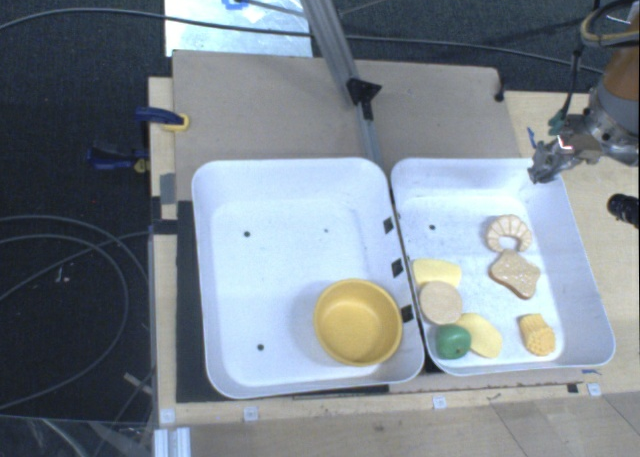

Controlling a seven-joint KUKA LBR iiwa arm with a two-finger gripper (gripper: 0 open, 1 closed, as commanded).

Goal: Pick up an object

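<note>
The arm's gripper [545, 163] hovers over the right bin's [575, 230] far corner, holding nothing I can see; its spread I cannot tell; a yellow bowl [358, 321] sits alone beyond that bin's left wall; a croissant [509, 233] lies nearest, likeliest pick.

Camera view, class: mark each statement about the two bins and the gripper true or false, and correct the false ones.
1. The yellow bowl sits in the left bin. True.
2. The green ball lies in the left bin. False: it is in the right bin, near the front edge.
3. The gripper holds the croissant. False: the croissant lies on the bin floor, apart from the gripper.
4. The gripper is at the right bin's far right corner. True.
</note>
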